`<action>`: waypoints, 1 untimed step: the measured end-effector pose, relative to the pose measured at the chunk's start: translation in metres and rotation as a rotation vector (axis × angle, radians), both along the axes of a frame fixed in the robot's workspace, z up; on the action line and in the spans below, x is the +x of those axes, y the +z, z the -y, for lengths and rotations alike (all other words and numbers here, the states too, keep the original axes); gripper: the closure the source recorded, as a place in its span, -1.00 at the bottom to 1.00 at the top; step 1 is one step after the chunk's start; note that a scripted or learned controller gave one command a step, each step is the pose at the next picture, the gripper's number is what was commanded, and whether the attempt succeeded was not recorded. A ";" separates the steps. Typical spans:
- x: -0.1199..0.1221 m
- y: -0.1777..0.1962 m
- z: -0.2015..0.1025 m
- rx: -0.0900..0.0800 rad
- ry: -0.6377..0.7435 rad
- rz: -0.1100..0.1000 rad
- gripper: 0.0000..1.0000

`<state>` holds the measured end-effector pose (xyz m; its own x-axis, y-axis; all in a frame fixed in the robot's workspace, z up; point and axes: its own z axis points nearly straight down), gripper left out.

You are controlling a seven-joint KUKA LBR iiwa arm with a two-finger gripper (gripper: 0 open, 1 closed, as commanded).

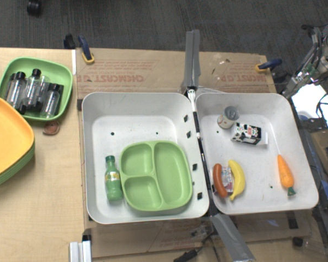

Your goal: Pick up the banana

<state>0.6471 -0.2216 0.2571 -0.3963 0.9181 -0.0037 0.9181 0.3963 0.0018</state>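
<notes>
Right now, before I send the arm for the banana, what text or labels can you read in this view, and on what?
"CHEMCAST": on the cardboard sheet behind the bins, printed upside down, faint; a second print near the right side is too blurred to read.
Bottle label: too small.
Black-and-white carton: pattern, no legible words.
Wrapper beside the banana: unreadable.

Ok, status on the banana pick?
Banana lying in right bin, near its front left corner, not picked. Hot dog tight against its left side. Carrot well off to the right.
</notes>
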 end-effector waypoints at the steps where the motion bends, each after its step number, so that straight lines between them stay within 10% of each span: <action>1: 0.013 0.034 -0.005 0.000 0.291 0.000 1.00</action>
<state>0.6599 -0.2165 0.2910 -0.6427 0.7661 -0.0039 0.7661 0.6428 0.0013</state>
